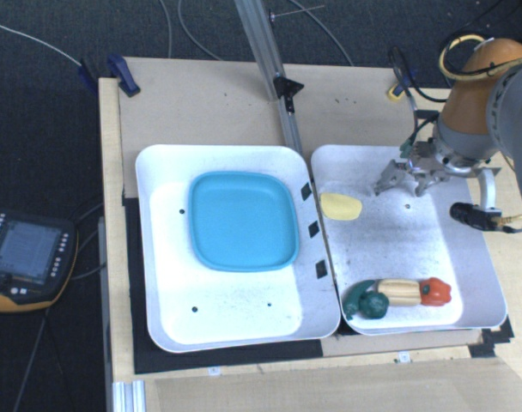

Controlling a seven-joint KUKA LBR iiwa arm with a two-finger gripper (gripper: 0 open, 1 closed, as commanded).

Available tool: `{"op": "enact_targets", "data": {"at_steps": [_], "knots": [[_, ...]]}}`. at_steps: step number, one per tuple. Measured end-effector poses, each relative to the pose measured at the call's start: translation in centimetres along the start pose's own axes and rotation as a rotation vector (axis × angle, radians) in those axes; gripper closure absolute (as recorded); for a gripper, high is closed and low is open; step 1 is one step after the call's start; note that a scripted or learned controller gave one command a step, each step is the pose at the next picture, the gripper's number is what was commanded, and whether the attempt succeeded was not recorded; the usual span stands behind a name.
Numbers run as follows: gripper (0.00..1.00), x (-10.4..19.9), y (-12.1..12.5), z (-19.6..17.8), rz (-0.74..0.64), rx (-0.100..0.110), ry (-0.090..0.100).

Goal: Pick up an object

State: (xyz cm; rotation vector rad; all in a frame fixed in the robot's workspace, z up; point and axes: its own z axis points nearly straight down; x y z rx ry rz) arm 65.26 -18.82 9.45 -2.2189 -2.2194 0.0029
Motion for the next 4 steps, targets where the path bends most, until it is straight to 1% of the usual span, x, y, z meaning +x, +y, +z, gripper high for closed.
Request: {"op": "enact_targets", "data": {"at_steps": [1,2,3,4], "knots": [[1.0,0.0,0.2,-1.4,-0.001,-0.006,-0.002],[1.0,0.1,1.1,-7.3,0.0,-0.009,-0.002],[1.0,0.1,1.2,-12.6,0.0,-0.009,-0.002],[1.0,5.4,-1.2,-12.4,-0.003,-0.005,0.0]]}}
